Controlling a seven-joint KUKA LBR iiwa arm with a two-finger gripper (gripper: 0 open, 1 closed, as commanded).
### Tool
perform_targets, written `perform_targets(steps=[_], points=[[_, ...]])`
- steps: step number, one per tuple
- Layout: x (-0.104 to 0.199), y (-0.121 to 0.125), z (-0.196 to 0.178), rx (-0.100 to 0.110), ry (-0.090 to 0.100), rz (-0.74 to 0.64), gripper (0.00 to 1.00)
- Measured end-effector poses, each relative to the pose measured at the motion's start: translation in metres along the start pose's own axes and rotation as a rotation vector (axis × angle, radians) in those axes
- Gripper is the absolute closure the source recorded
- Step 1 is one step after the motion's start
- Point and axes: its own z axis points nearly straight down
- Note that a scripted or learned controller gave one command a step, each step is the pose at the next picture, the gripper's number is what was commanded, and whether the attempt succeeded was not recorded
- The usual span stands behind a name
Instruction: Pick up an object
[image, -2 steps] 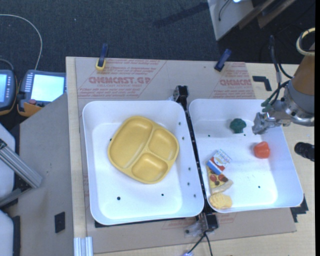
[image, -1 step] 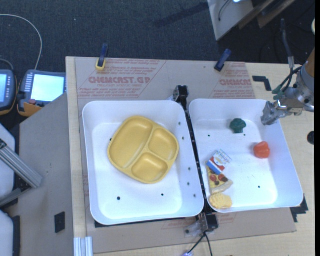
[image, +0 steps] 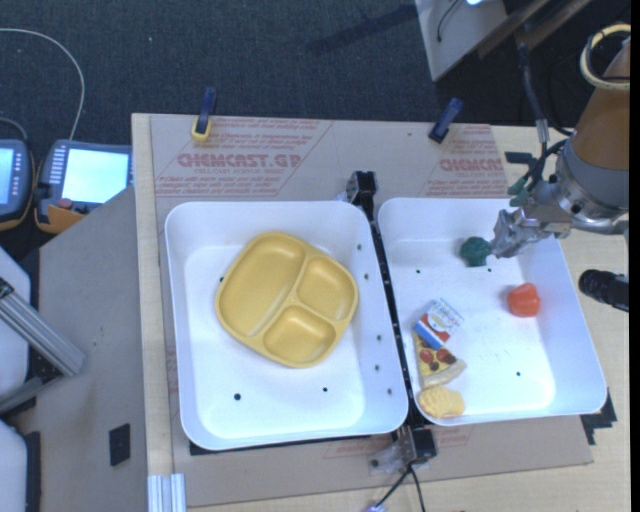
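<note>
Camera view: gripper (image: 503, 243) sits just beside the green object (image: 475, 250) near the bin wall (image: 470, 203). I cannot tell how its fingers stand. The object may slide away, or the wall may block the grasp.

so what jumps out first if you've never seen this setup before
The yellow divided plate lying alone in the left bin. Next, in the right bin, the claw sits at the far side right beside a small green object, with a red one nearer the camera.
</note>
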Motion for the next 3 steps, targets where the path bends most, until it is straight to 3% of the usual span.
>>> perform_targets(steps=[3], points=[[0.166, 0.009, 0.021, 0.001, 0.0, -0.001, 1.0]])
